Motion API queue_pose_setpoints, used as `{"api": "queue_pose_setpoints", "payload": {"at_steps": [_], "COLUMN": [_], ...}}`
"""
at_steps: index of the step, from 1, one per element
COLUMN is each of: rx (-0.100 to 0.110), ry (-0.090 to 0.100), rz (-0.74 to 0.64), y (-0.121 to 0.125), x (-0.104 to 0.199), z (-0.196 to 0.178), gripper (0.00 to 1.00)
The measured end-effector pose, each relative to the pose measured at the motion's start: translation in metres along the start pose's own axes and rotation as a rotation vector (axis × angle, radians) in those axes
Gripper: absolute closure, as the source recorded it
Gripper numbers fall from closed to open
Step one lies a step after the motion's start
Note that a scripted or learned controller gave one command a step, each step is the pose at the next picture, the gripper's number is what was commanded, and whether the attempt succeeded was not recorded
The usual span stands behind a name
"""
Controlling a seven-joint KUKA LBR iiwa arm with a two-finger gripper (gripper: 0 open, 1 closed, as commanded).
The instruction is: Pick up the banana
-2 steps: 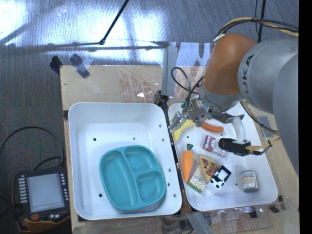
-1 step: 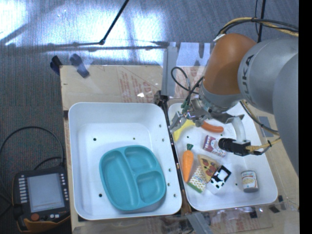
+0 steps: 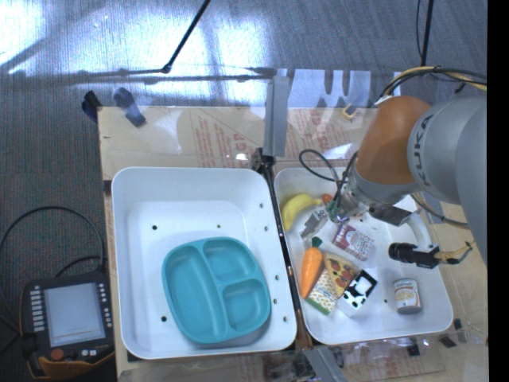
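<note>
You see two white bins side by side: the left bin [image 3: 135, 205] holds a teal divided plate [image 3: 216, 291]. In the right bin [image 3: 433, 317], the gripper [image 3: 318, 223] sits just beside the banana [image 3: 296, 208], above a carrot [image 3: 311, 270], a pizza slice [image 3: 332, 281], and a small can [image 3: 406, 295].

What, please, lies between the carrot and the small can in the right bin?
In the camera view, a pizza slice and a black-and-white toy lie between the carrot and can.
</note>
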State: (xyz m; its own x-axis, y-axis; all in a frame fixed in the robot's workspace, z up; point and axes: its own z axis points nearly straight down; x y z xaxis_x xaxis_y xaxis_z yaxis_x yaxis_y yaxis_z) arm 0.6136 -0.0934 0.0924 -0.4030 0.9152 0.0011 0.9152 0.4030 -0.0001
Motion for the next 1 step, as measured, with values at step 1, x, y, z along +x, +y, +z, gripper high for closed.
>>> {"api": "queue_pose_setpoints", "payload": {"at_steps": [1], "rx": [0.000], "ry": [0.000], "rz": [-0.125], "y": [0.0296], "x": [-0.0087], "z": [0.0059], "gripper": [0.00]}}
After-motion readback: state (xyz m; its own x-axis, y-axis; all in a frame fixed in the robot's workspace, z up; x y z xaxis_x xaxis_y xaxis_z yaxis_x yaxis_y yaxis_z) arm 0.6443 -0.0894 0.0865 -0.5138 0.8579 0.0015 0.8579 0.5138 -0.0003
